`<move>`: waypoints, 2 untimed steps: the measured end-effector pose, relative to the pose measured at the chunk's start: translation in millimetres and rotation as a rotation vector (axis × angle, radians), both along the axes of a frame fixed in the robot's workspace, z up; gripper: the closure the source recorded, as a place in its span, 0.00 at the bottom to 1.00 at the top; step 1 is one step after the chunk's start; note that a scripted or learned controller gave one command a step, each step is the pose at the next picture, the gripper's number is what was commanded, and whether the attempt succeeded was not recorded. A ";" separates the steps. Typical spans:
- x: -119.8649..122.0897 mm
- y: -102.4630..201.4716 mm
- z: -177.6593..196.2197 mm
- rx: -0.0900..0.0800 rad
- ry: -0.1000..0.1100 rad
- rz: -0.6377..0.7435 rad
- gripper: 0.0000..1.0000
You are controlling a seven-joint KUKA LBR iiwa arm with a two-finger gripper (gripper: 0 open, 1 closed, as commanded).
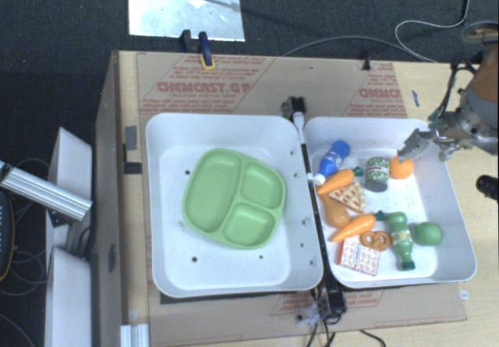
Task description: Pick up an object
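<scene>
Gripper (411, 147) over the far right corner of the right bin (460, 248), where my arm (479, 104) reaches in from the right: I cannot tell from this slant whether it is released or clenched, and I see nothing held in it. The nearest thing to it is the orange ball (401, 168), which lies just beside the tip, on its near side and a little toward the can (377, 173). That is the relation my next move turns on, as I judge it: the ball sits almost under the tip, so a short drop toward the bin floor would reach it, and being round it has no long axis to line up with. The can stands just left of the ball, touching it or nearly so, which may crowd one side of a grasp. Everything else is reckoned from the ball: the blue bottle (334, 157) is farther left, past the can; one carrot (337, 181) lies below the bottle, its long axis running left and right with a slight tilt; a second carrot (354, 226) lies nearer the camera, also slanted; the green bottle (401, 239) lies well below the ball, its long axis running roughly toward the camera; the lime (427, 234) sits just right of that bottle. The left bin (168, 182), well apart from the ball, holds a green tray (233, 197). Task not yet done by my reading.
</scene>
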State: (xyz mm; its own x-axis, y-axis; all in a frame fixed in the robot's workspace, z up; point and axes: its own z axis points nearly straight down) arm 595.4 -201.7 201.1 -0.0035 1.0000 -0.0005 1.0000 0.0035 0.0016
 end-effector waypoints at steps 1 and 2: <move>31.3 -4.0 -101.4 -0.001 -0.003 0.000 0.00; 69.6 26.0 -116.0 0.000 -0.002 0.002 0.00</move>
State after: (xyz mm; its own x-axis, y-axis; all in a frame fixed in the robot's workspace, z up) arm 665.0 -175.8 85.1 -0.0054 1.0000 -0.0001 1.0000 0.0054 0.0033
